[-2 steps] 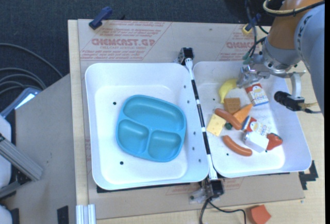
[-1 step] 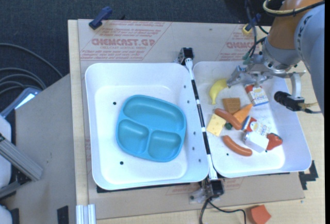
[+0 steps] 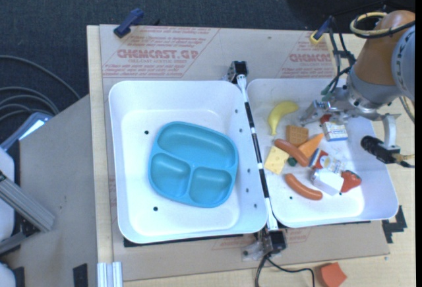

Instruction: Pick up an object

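Currently: gripper (image 3: pixel 328 114) low over right bin (image 3: pixel 376 210), jaw state cannot tell, above the heap of toy food — banana (image 3: pixel 281 115), cracker (image 3: pixel 297 134), sausage (image 3: pixel 303 187); best to settle squarely on one piece at the heap's edge, avoiding neighbours, then lift straight up.

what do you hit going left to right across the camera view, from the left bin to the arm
blue tray in the left bin → cheese wedge → banana → cracker → claw over the right bin → orange band of the arm
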`<state>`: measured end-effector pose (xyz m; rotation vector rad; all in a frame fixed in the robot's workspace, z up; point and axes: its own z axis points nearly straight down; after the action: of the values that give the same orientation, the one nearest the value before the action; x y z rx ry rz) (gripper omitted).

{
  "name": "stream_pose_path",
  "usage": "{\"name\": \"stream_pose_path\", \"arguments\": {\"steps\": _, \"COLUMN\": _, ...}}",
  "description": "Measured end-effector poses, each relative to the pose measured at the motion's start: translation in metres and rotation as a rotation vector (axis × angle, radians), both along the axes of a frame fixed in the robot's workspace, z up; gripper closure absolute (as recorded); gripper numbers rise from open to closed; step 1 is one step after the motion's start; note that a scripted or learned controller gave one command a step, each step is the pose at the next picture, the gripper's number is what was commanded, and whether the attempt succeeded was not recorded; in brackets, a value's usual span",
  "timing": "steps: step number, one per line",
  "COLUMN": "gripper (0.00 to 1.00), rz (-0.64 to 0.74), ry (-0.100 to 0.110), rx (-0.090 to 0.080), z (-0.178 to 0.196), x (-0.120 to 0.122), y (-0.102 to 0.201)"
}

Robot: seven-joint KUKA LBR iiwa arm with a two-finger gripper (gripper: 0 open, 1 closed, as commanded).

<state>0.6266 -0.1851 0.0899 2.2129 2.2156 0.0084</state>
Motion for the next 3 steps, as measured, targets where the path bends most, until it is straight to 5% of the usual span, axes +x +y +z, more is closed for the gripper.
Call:
{"name": "stream_pose_path", "arguments": {"steps": 1, "gripper": 1.00, "rz": -0.001, "ry": -0.004, "rx": -0.005, "z": 0.011, "x": 0.001, "y": -0.002}}
{"name": "stream_pose_path", "arguments": {"steps": 2, "gripper": 0.00, "rz": -0.001, "ry": -0.003, "rx": -0.004, "z": 0.011, "x": 0.001, "y": -0.002}}
{"name": "stream_pose_path", "arguments": {"steps": 3, "gripper": 0.00, "rz": 0.001, "ry": 0.002, "rx": 0.000, "z": -0.001, "x": 0.043, "y": -0.010}}
